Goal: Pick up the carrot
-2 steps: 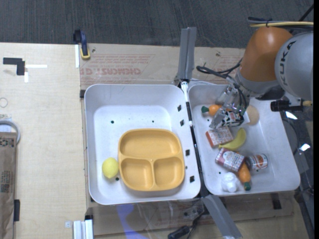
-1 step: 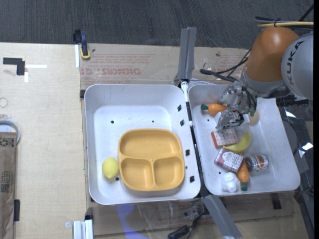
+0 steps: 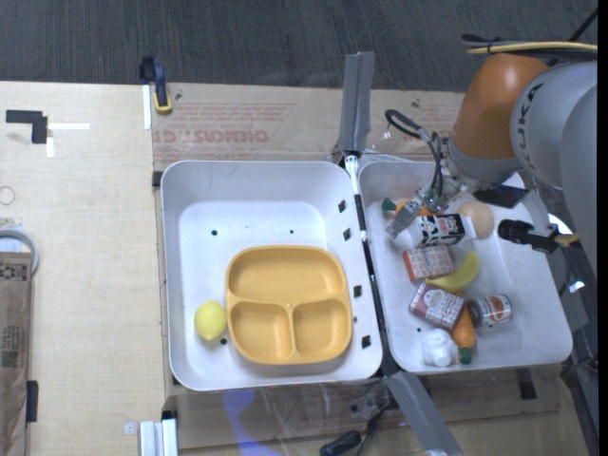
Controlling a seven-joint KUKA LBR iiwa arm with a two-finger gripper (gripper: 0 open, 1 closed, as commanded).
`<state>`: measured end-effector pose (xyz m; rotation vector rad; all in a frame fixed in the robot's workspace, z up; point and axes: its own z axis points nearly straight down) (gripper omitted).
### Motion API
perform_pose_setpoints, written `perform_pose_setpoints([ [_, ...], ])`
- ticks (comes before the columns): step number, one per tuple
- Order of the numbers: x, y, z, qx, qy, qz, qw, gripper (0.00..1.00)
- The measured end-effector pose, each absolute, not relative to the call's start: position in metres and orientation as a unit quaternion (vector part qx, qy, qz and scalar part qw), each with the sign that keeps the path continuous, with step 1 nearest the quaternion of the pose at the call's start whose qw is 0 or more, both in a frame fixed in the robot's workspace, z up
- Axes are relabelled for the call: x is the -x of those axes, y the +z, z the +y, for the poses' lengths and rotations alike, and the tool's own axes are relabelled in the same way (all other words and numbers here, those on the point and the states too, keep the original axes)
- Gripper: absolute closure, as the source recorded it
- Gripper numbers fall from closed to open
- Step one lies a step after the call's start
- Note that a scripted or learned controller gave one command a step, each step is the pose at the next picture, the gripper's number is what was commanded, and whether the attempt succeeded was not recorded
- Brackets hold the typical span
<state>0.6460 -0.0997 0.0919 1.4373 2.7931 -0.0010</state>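
The jaws (image 3: 426,207) hang low over the far end of the right bin (image 3: 541,350), among a small carton (image 3: 443,227) and an egg (image 3: 478,220); how wide they stand cannot be told. The carrot (image 3: 464,333) lies well nearer the camera than the jaws, by a can (image 3: 490,310) and beyond a banana (image 3: 459,274).

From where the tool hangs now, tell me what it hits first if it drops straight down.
The tool hangs over the right bin's back left corner and would probably first meet the black-and-white carton under it, though depth is unclear. The carrot lies nearer the front edge.
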Motion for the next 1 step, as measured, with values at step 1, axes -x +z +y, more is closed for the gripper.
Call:
perform_pose_setpoints([
  [1,-0.6573,0.0919,-0.1086,-0.396,-0.0019,0.918,-0.003,0.00],
])
